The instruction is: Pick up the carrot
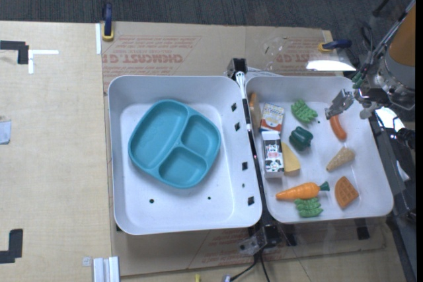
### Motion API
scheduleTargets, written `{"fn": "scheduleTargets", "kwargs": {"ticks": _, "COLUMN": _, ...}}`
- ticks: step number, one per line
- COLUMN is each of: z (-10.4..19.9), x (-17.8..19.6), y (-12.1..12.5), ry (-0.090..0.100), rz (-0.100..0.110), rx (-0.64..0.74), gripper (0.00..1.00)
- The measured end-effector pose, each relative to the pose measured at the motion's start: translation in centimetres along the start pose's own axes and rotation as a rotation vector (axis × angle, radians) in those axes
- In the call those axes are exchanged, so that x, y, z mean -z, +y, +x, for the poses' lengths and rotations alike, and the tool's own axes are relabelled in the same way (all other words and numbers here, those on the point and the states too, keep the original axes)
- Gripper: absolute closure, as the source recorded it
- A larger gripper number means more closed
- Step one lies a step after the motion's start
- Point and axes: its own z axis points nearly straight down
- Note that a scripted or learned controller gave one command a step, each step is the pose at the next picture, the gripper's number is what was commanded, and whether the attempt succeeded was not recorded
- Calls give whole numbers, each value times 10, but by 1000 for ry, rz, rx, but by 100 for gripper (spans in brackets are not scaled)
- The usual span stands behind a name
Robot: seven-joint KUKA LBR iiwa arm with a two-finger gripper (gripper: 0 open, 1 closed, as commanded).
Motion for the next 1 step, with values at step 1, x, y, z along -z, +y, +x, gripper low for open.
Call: {"fn": "scheduleTargets", "kwargs": {"ticks": 1, "z": 14, "x": -93, "y": -51, "ry": 3, "rz": 0, "rx": 112, "gripper": 0}}
